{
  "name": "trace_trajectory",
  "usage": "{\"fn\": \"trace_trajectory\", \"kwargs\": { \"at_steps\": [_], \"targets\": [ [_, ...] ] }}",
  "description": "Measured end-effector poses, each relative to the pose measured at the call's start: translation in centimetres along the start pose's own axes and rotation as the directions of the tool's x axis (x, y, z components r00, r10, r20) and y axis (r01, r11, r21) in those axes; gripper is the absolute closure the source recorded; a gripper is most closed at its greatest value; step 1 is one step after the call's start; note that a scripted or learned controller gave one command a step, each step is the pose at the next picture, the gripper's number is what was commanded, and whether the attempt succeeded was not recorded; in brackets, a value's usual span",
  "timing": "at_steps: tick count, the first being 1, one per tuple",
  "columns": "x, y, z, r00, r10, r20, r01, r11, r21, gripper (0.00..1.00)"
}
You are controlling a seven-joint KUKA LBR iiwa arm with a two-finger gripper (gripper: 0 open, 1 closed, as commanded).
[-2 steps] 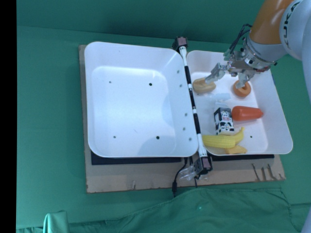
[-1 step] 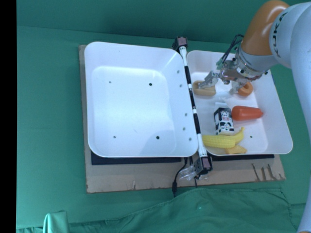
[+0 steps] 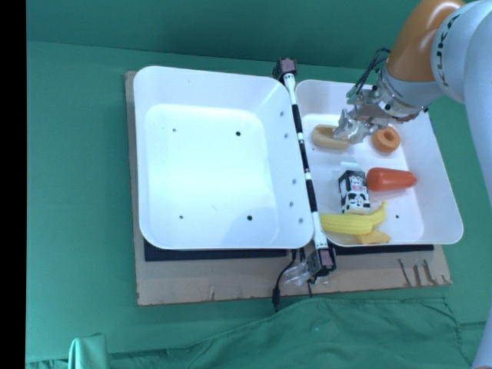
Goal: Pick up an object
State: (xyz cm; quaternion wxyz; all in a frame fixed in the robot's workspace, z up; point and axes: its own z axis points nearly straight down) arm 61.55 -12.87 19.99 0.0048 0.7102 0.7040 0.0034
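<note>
**Gripper low over the right bin, between two pieces of toy food**

The grey arm (image 3: 453,37) enters from the right, its orange band uppermost, and bends down toward the far half of the right bin (image 3: 442,167). The gripper (image 3: 350,127) hangs just above the bin floor, with its metal fingers pointing down and to the left. Whether the fingers are spread or closed cannot be told from this slant — they blur into one pale cluster, and no object is seen between them.

Just to the left of the fingertips lies a tan bread roll (image 3: 327,137), its near end touching or almost touching the gripper. Just to the right sits an orange ring-shaped doughnut (image 3: 385,139), partly overlapped by the wrist housing. Both rest on the bin floor.

Nearer the camera in the same bin lie the other candidates: a red-orange carrot (image 3: 391,179) pointing right, a small black-and-white milk carton (image 3: 354,191) with a cow print standing beside it, and a yellow corn cob (image 3: 352,223) along the near wall with a banana (image 3: 374,233) crossing it at its right end.

The left bin (image 3: 154,98) shows a white floor with a few dark specks. A black-and-white rod (image 3: 301,152) runs along the seam between the two bins, and both bins sit on a cardboard sheet (image 3: 231,287) over green cloth (image 3: 77,206).
</note>
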Motion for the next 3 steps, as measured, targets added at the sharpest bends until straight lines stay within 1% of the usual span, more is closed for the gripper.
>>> {"fn": "trace_trajectory", "kwargs": {
  "at_steps": [1, 2, 3],
  "targets": [
    [0.3, 1.1, -5.2, 1.000, -0.006, 0.000, 0.006, 1.000, 0.006, 1.00],
    [0.2, 1.5, -9.5, 1.000, -0.005, 0.000, 0.005, 1.000, 0.006, 1.00],
    [-1.0, 2.3, -14.7, 1.000, -0.005, 0.002, 0.005, 1.000, 0.005, 1.00]
  ]
}}
